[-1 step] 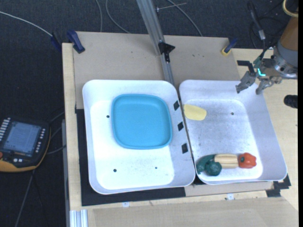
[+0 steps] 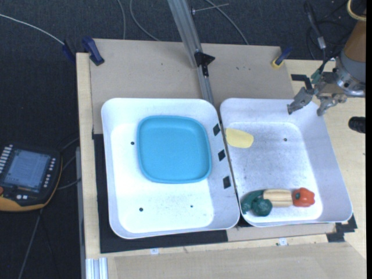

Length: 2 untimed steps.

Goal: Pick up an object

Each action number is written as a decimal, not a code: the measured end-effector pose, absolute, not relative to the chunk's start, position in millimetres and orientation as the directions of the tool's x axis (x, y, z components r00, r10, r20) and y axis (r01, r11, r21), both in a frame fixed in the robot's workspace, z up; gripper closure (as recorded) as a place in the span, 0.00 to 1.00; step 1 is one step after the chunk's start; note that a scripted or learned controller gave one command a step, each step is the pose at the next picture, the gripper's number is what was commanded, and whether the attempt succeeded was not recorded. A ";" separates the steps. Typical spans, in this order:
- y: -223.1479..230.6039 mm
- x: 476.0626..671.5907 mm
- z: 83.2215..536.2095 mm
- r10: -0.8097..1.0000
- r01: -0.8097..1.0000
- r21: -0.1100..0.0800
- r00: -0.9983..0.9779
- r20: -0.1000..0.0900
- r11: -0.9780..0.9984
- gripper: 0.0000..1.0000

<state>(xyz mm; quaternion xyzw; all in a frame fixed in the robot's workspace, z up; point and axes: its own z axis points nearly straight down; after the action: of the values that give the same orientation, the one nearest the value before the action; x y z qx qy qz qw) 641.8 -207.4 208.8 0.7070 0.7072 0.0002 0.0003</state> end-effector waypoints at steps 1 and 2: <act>-208.2 646.5 147.6 1.000 1.000 -0.004 0.000 0.001 0.000 0.00; -207.7 645.5 95.0 1.000 1.000 -0.004 0.000 0.001 0.000 0.00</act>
<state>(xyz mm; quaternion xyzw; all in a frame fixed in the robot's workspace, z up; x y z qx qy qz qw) 645.5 -207.7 95.0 0.7070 0.7072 -0.0010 -0.0018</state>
